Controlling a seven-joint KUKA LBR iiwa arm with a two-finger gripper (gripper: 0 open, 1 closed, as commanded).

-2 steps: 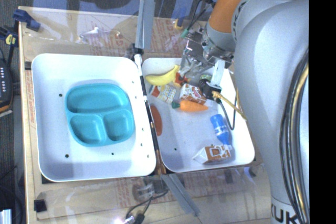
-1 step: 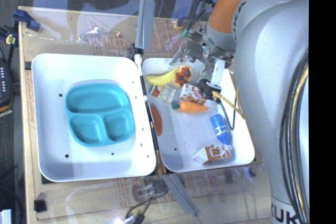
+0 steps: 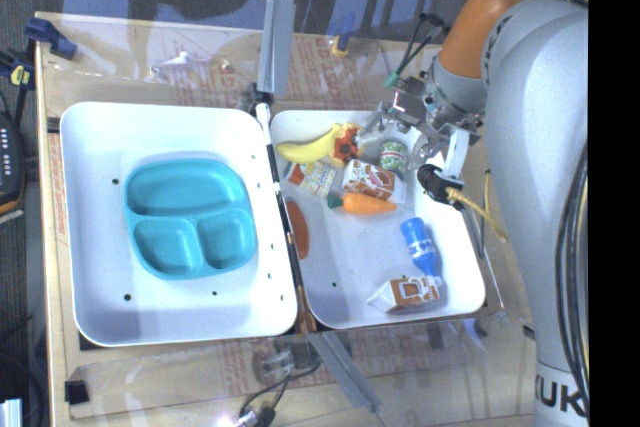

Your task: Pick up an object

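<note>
The right bin [image 3: 345, 310] holds a yellow banana [image 3: 308, 147], an orange carrot [image 3: 368, 205], a red and white packet [image 3: 368, 179], a small green-labelled can [image 3: 393, 155], a blue bottle [image 3: 420, 245], a small brown and white carton [image 3: 408, 292] and a brown oval item [image 3: 298, 228] by the left wall. My gripper [image 3: 405, 120] hangs over the bin's far right corner, just above and behind the can. Nothing shows in its grasp.
The left bin [image 3: 90, 295] holds a blue divided tray [image 3: 190, 215]. A grey bar [image 3: 274, 45] stands behind the gap between the bins. The arm's grey body [image 3: 540, 165] fills the right side, with cables [image 3: 470, 200] along the right bin's wall.
</note>
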